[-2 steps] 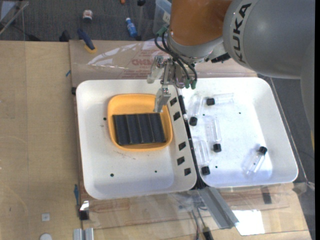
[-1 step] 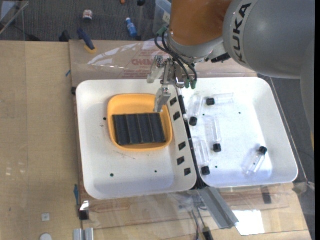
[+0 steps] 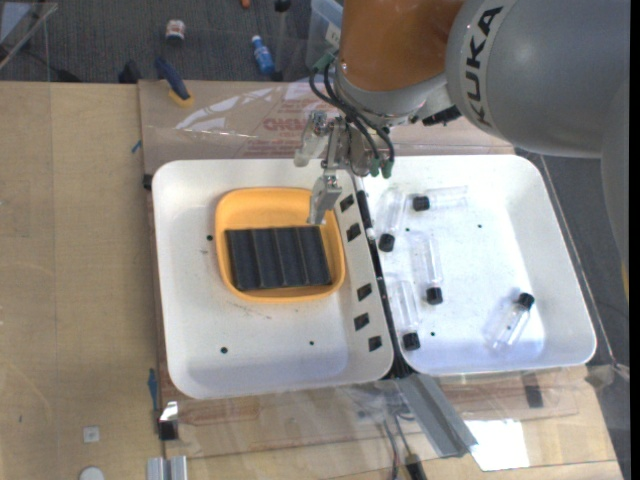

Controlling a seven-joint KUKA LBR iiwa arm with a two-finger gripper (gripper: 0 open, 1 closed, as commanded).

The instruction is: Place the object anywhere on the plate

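1. Looking down at the table, I see two shallow white bins side by side, the left bin and the right bin, touching along their inner rims.
2. A yellow plate sits in the left bin, toward that bin's right side and closer to its rear wall than its front.
3. The task's thing, a black ribbed slab, lies flat on the plate and covers most of its middle and front. The yellow rim shows all around it.
4. The pincer hangs over the plate's rear right edge, just beside the slab's rear right corner. I cannot tell whether it touches either one.
5. From this slant I cannot tell how far the pincer is open. The slab lies on the plate, not in its grip.
6. Several clear vials with black caps lie scattered in the right bin, mostly along its left half, with one apart near the front right.
7. The arm reaches in from the right, with its orange band above the pincer.
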